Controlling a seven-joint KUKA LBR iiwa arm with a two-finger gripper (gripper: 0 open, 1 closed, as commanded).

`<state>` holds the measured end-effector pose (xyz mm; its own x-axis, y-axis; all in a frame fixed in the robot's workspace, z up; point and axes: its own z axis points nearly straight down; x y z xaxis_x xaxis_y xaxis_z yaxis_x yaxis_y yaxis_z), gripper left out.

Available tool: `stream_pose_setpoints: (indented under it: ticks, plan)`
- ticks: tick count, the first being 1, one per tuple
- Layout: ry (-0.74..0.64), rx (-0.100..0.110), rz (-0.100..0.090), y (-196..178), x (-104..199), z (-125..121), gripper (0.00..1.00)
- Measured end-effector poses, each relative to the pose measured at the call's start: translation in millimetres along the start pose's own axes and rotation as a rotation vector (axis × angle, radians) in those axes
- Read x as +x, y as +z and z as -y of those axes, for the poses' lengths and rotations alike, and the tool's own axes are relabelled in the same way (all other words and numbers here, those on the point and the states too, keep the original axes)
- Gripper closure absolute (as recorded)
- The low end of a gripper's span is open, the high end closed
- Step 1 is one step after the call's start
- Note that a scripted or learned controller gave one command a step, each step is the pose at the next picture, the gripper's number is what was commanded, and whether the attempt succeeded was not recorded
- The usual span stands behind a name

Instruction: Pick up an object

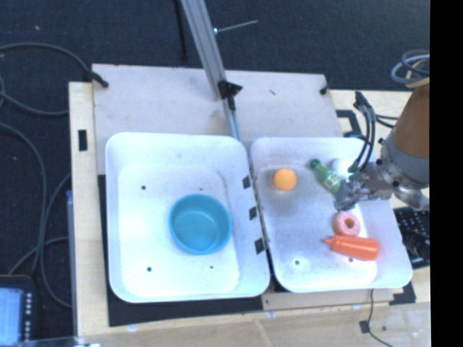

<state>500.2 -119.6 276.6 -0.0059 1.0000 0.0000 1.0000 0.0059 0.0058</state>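
camera view: one look from above, so this is all from that angle.
step: looks like the approach bit to me. The claw [349, 196] sits low over the right bin [304, 273], coming in from the right, and nothing is lifted yet as far as I can see.
claw state: honestly can't tell if it's released or clenched, too small and dark at the tip. No object is visibly in it.
nearest targets: the green bottle [327, 176] lies just up-left of the claw, the pink donut [348, 225] just below it. Either could be the pick.
other stuff in right bin: orange ball [285, 179] off to the left, orange carrot [354, 247] touching or almost touching the donut's lower edge.
left bin [130, 280]: just a blue bowl [200, 223], well apart from the arm.
next move: my guess, it needs to center over one item, drop down and close squarely. The bottle is tilted, so it could roll out.
count: 2 bins, 1 bowl, 1 ball, 1 bottle, 1 donut, 1 carrot, 1 claw.
table [181, 100]: pale board under both bins.
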Motion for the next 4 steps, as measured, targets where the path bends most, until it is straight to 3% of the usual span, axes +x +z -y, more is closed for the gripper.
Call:
stream_pose_setpoints:
  ticks: [3, 4]
  plan:
    - [-0.002, 0.006, 0.0, 8.4, 144.0, -86.5, 1.0]
    - [-0.002, 0.005, 0.001, 36.4, 188.4, -113.6, 1.0]
